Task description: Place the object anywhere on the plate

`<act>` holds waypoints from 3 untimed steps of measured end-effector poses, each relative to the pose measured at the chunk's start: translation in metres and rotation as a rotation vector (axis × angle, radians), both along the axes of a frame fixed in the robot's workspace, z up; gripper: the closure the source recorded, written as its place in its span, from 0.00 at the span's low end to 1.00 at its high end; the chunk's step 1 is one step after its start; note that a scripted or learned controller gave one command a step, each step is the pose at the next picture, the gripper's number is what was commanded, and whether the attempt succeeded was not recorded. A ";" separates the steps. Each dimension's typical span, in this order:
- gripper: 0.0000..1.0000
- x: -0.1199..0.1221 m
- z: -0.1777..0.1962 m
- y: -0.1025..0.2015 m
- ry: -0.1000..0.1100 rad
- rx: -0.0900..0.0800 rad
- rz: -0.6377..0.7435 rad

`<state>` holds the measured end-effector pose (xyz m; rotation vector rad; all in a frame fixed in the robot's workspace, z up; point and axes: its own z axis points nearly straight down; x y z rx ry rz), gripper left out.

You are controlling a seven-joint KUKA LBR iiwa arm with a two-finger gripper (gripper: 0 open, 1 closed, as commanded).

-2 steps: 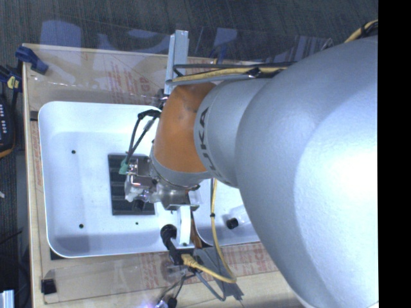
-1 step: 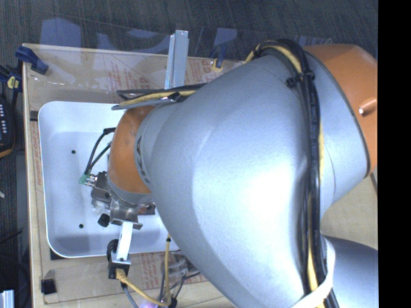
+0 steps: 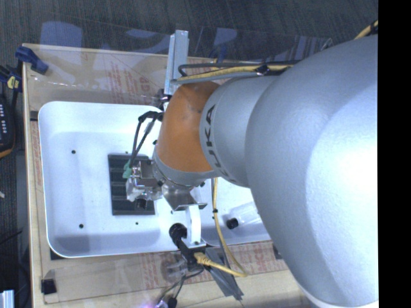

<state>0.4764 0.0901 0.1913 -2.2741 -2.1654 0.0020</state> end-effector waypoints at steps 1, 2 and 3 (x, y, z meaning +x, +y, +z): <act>1.00 -0.003 -0.045 0.090 0.006 -0.003 -0.328; 1.00 0.000 0.018 0.021 0.002 -0.001 -0.611; 1.00 0.034 0.112 -0.064 0.000 0.002 -0.407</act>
